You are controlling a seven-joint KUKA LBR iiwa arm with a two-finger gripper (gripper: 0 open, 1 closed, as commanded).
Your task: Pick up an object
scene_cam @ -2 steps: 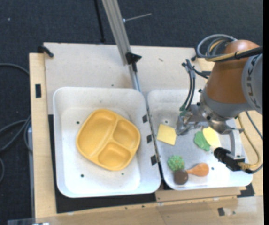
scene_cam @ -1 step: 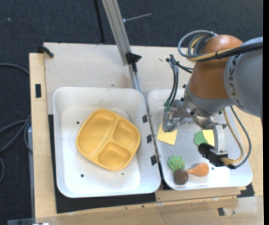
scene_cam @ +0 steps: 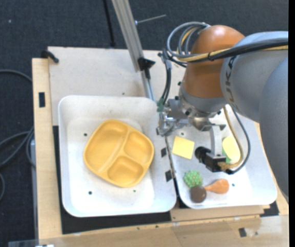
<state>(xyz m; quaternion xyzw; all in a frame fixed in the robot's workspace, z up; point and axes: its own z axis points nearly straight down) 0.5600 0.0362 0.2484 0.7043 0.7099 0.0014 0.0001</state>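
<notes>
In the right bin (scene_cam: 258,189) lie a flat yellow square (scene_cam: 183,147), a green bumpy piece (scene_cam: 192,178), a brown round piece (scene_cam: 197,194) and an orange drumstick-shaped piece (scene_cam: 220,186). A pale yellow-green object (scene_cam: 231,148) sits further right, partly hidden by the arm's cable. My gripper (scene_cam: 164,126) hangs low over the wall between the two bins, just left of and above the yellow square. Nothing can be seen in it. The wrist covers the back of the right bin.
A yellow divided plate (scene_cam: 119,152) lies in the middle of the left bin (scene_cam: 72,117). A slanted aluminium post (scene_cam: 129,30) rises from behind the bins, close to the gripper's left. The grey arm (scene_cam: 260,81) covers the right side.
</notes>
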